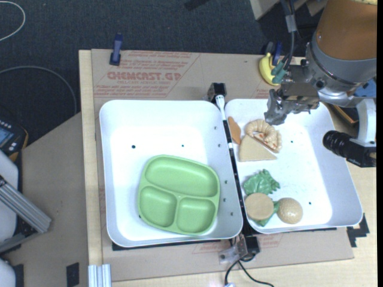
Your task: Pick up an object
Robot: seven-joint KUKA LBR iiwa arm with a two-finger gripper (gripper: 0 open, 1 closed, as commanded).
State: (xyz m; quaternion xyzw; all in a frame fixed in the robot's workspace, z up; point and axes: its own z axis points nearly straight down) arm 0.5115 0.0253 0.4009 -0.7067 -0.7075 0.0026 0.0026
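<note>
"CHEMCAST" on brown board (143, 76)

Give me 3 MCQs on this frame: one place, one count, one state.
1. Where does the green three-compartment plastic tray lie?
A. left white bin
B. right white bin
C. on the cardboard outside the bins

2. How many compartments has that tray?
A. two
B. three
C. five

3. Where is the end effector?
A. over the left bin's middle
B. over the right white bin, above the croissant-shaped toy pastry
C. outside both bins

Key:
1 A: it rests on the floor of the left white bin.
2 B: one long section and two small ones show.
3 B: it hangs at that bin's far end, just above the pastry.
</note>
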